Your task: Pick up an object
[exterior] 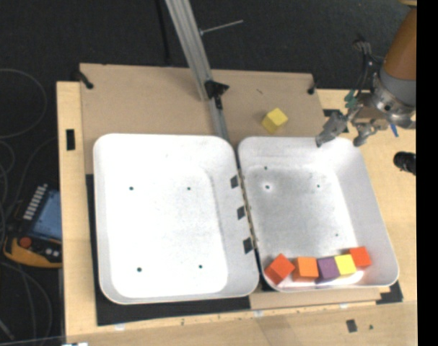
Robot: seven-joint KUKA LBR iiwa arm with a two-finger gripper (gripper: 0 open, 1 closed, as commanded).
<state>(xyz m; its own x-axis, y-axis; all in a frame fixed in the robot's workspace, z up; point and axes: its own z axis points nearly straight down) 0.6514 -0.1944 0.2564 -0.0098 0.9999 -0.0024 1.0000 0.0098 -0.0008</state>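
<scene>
Near edge of right bin (370, 193): row of five small blocks against the near wall — orange-red block (280, 267) at the left end, tilted, then orange block (307, 267), purple block (327, 268), yellow block (345, 265), red block (360, 256), each touching the next.
Left bin (161, 215): white, bare, beside the right bin and joined at the middle seam.
Far worktop (291, 92): one more yellow cube (275, 120), lying alone just beyond the far edge of the right bin.
Gripper (347, 127): above the far right corner of the right bin, well apart from the row; jaws spread apart, nothing between them.
Count: six blocks in all — five in the bin, one on the worktop; two bins.
Handling, as a guess: light, stiff, flat-sided, probably foam or wood; not fragile.
Where to grip: across two opposite flat faces. Row packed tight, so little room for jaws between neighbours — end blocks or the lone yellow cube look easier.
</scene>
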